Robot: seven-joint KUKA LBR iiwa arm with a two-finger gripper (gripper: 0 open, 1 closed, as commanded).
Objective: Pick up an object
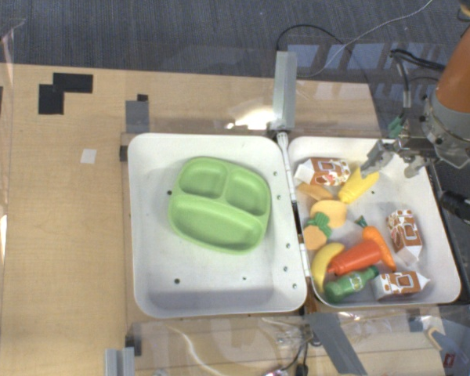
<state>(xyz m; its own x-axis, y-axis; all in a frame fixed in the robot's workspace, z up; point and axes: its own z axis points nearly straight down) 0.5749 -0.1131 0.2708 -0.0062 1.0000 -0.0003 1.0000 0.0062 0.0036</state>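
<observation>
The right bin (446, 276) holds several toy foods. A yellow corn cob (359, 185) lies near its back, with a brown-and-white carton (327, 170) to its left. Further forward are an orange carrot (363, 257), a green bottle (349, 285), a yellow banana (324, 262) and two more cartons (403, 230) (397, 283). My gripper (393, 161) hangs over the bin's back right part, open, with nothing between its fingers. Its left finger (374, 157) ends just above and right of the corn cob.
The left bin (153, 288) holds a green divided plate (219, 204). A metal post (284, 92) rises behind the seam between the bins. Cables run behind the right bin, and the arm's orange band (466, 73) is at the far right.
</observation>
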